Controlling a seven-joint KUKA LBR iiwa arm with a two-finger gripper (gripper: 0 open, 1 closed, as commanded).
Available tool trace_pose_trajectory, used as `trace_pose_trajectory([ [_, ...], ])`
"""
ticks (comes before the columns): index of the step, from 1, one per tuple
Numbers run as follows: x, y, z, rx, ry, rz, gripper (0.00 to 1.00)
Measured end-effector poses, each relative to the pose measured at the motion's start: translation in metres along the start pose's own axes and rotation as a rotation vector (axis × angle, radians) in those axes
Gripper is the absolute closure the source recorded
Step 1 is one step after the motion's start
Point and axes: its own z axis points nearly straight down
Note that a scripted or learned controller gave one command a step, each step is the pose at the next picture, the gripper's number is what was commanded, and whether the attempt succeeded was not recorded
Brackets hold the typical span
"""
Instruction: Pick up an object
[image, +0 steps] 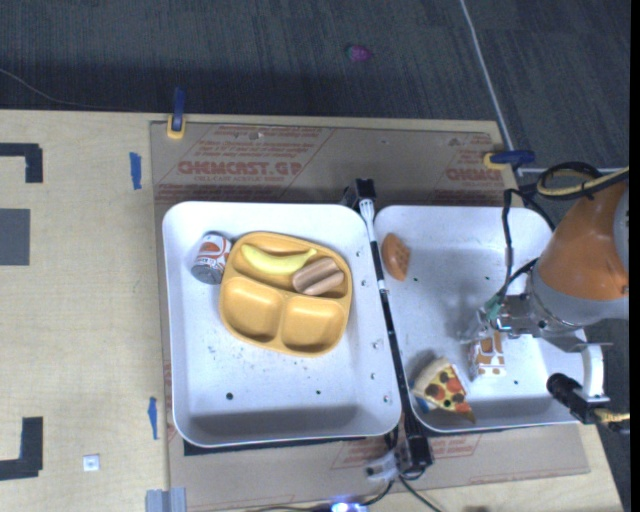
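In the left bin (190, 400), the yellow divided tray (285, 320) and a can (210, 258) just beside it take up the upper half; the bin's lower half lies bare. In the right bin (450, 240), the pizza slice (443, 387) and a small carton (488, 355) crowd the lower part near the arm (590, 265), and a bread roll (397, 256) sits at the upper left corner, with bare floor between.

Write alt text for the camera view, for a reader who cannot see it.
A grey arm with an orange band reaches into the right bin, its gripper low over a small orange-and-white object. A pizza slice and an orange piece lie nearby; the left bin holds a yellow divided tray and a can.
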Motion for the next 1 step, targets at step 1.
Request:
trace_pose_trajectory([
  [1,0.0803,0.0201,-0.0848,0.016,0.01,-0.005,1.0],
])
